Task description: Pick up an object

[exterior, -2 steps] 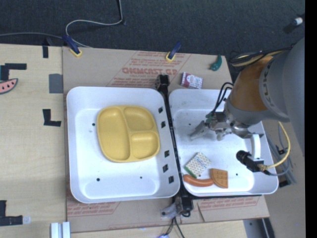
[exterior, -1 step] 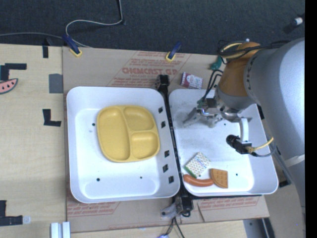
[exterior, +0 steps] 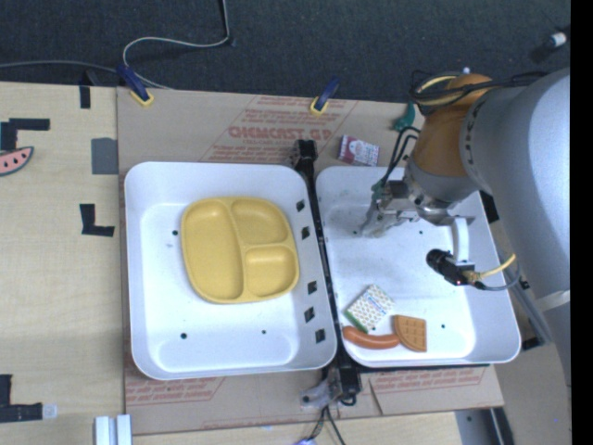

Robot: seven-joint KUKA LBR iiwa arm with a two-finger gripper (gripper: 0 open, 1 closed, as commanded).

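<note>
Three small things lie at the near edge of the right bin (exterior: pixel 482 336): one hot dog (exterior: pixel 371 339), one brown waffle (exterior: pixel 410 332) and one dotted white pad (exterior: pixel 370 307). They sit close together. One yellow plate (exterior: pixel 239 248) with three parts lies in the left bin (exterior: pixel 148 276). Farther back, one pincer (exterior: pixel 378 219) points down over the right bin's floor, well apart from the three things. I cannot tell if it is open or closed. Two bins sit side by side on the desk (exterior: pixel 56 276).
</note>
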